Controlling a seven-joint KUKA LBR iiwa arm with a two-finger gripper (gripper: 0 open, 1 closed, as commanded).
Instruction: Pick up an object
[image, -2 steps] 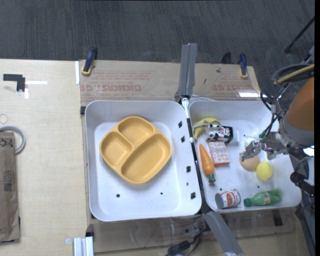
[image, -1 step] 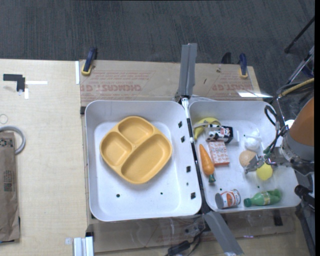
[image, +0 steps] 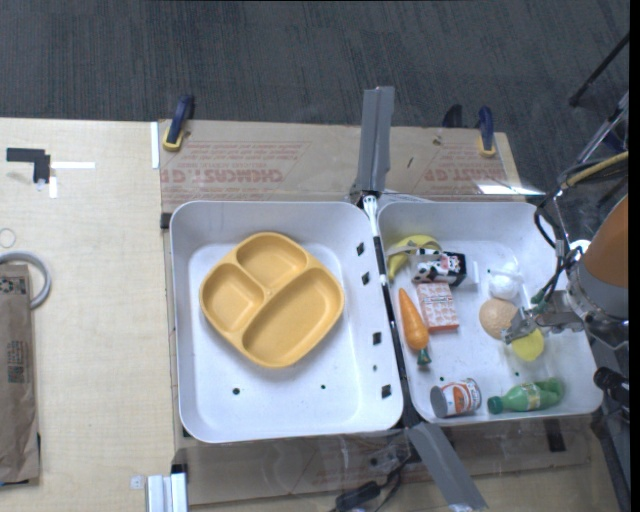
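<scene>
My gripper (image: 522, 328) hangs low over the right side of the right bin (image: 470, 222), reaching in from the right. It is directly above a small yellow round fruit (image: 531, 347) and close beside a tan round object (image: 495, 318). I cannot make out whether it touches either one. A white crumpled object (image: 505, 285) lies just behind them. Along the bin's front lie a green bottle (image: 527, 397) and a small can (image: 457, 398), both on their sides.
Further left in the right bin are an orange carrot (image: 412, 318), a pink box (image: 437, 305), a black-and-white toy (image: 440, 267) and a banana (image: 408, 250). A yellow divided plate (image: 272, 298) lies in the left bin (image: 200, 400). Cables hang at the right.
</scene>
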